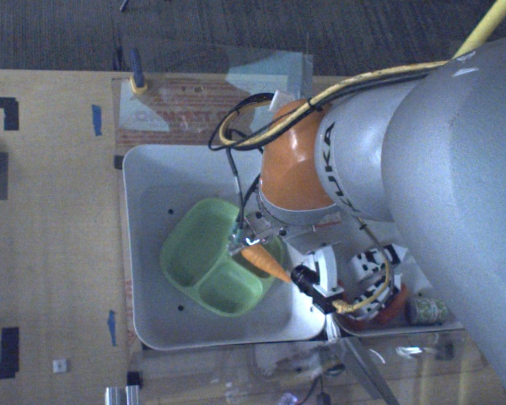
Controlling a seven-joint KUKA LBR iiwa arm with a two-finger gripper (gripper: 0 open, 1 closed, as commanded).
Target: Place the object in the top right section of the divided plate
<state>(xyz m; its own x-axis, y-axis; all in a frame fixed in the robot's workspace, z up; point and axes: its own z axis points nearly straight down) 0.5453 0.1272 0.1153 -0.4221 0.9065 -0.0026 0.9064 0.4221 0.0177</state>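
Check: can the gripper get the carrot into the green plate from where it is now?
Probably yes. The gripper hangs at the green plate's right rim, with the carrot right at it, and the plate's sections look bare. Whether it grips the carrot is unclear.

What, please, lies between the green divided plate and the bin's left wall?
In the camera view, only bare white bin floor lies between the green divided plate and the bin's left wall.

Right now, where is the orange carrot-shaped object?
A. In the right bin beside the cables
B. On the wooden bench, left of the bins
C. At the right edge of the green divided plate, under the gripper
C: the carrot lies at the green divided plate's right rim, just below the gripper.
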